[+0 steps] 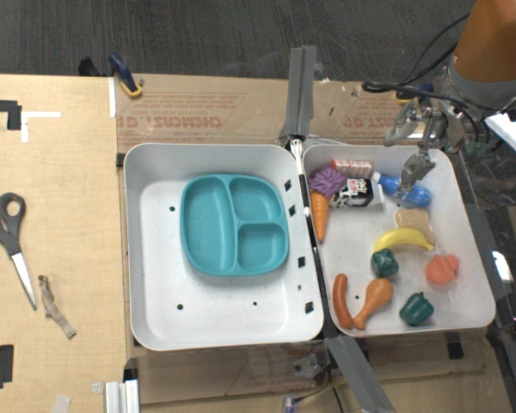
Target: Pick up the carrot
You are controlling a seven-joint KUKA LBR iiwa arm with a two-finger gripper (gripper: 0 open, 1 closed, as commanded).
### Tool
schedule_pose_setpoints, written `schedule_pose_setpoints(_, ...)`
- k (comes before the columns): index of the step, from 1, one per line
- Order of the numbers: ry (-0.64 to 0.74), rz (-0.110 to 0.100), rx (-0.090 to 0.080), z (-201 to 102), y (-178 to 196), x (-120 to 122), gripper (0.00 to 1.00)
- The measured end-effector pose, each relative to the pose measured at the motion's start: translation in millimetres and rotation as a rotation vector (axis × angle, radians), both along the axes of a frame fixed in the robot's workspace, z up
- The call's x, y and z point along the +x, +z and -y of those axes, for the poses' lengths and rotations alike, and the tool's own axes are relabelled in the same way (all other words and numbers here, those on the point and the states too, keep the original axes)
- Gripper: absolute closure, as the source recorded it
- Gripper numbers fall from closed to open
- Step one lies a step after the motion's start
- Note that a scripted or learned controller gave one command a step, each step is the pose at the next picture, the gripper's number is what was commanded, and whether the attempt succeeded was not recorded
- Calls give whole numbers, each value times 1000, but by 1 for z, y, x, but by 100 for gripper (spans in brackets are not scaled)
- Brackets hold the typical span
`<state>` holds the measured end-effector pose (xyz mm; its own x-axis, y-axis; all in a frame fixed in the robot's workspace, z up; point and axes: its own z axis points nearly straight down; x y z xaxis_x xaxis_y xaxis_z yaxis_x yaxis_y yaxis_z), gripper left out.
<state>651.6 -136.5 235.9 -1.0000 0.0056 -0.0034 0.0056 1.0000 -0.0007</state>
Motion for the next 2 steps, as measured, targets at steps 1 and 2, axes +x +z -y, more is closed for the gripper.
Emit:
schedule_pose_setpoints(1,-273,-1,1,38,-114,-64,0)
schedule_pose_setpoints(2,-347,1,-12,-9,-119,-44,0)
